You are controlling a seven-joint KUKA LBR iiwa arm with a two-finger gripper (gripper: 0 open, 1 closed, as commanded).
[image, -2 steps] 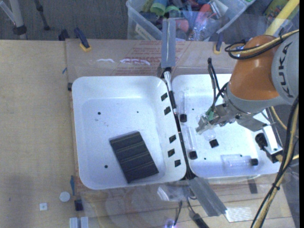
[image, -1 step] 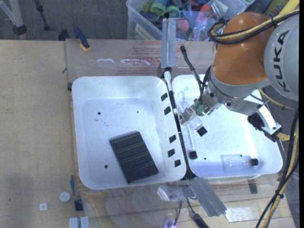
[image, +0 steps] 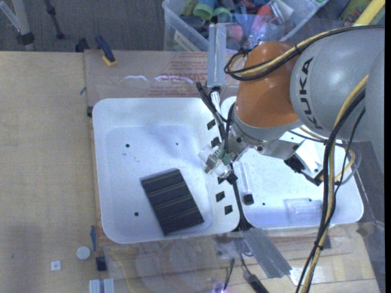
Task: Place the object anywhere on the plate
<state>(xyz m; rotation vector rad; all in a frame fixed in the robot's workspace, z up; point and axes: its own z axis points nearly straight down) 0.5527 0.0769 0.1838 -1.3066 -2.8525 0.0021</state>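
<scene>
Overhead, two shallow white bins sit side by side on the desk (image: 43,163); the left bin (image: 122,118) holds a dark ribbed slab (image: 172,201), lying flat and turned slightly askew toward the bin's 5 o'clock corner, apart from the bin walls; no other loose thing is plain in that bin. The right bin (image: 342,209) lies mostly beneath the arm (image: 317,84), whose grey body and orange band enter from 3 o'clock and cover the bin's upper half; a faint clear piece (image: 302,207) rests near that bin's 6 o'clock edge. The claw (image: 219,162) hangs over the seam between the two bins, at about 2 o'clock from the slab and well apart from it; whether it is spread or pressed together cannot be told. At 12 o'clock, beyond the desk, a clear tub (image: 244,11) holds mixed coloured toys.
</scene>
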